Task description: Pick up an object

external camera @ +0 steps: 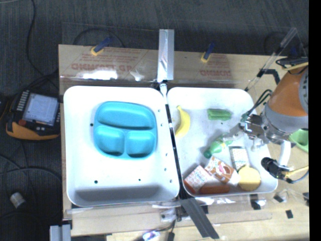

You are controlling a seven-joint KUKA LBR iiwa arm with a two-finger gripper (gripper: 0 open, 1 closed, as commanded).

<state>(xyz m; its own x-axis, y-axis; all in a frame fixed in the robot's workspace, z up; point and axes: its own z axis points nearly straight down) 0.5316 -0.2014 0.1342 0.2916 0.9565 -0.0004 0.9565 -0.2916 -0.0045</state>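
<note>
Camera view: gripper (249, 126) hangs low at right bin (198, 95) edge, presumably approaching the clutter; jaw state cannot be told.

This is a robot lab. Two white bins (70, 149) sit clamped to a plywood bench (125, 59) on dark carpet (30, 34). Left of the bench lies a control pendant (35, 113) with its screen lit, and cables (20, 4) trail across the carpet behind it.
</note>
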